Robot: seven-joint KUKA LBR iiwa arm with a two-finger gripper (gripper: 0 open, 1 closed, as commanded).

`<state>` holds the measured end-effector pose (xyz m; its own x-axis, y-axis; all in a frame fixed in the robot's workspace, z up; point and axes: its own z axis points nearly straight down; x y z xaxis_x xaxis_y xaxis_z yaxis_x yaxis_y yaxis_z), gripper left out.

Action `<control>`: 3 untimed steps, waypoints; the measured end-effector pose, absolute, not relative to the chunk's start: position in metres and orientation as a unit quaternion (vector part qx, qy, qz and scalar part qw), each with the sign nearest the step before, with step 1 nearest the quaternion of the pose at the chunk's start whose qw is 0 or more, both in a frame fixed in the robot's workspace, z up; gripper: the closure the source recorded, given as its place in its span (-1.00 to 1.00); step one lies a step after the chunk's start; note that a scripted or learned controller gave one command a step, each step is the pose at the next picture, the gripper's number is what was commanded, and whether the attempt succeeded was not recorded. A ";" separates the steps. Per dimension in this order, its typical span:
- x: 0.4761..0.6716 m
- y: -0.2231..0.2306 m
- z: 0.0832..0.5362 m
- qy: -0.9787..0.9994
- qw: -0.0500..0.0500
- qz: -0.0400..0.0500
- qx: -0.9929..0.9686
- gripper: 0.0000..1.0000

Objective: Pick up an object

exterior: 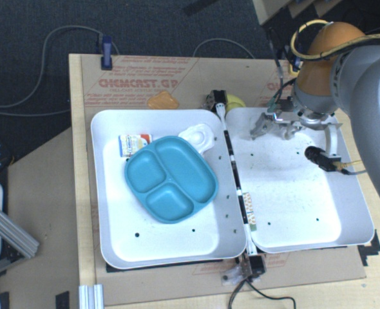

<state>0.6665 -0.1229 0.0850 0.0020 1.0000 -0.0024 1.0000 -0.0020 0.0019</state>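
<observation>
We judge the pick not yet made: our gripper [275, 122] hangs low over the right bin [293, 237], jaws apart on nothing, while the blue tray [171, 179] and other objects lie in the left bin [113, 237].

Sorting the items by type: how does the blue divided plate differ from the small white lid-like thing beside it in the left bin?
The blue divided plate is far larger than the white lid-like thing. The plate is blue with three compartments; the white piece is plain and roundish. The plate sits mid-bin, the white piece at its upper right edge, near the bin's corner. Both lie flat in the left bin.
</observation>
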 end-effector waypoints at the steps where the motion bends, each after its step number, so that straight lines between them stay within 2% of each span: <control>1: 0.667 -0.111 0.085 0.708 0.000 0.000 0.707 -1.00; 2: 0.667 -0.093 0.085 0.708 -0.001 0.000 0.706 -1.00; 3: 0.666 -0.109 0.085 0.707 0.001 0.000 0.707 -1.00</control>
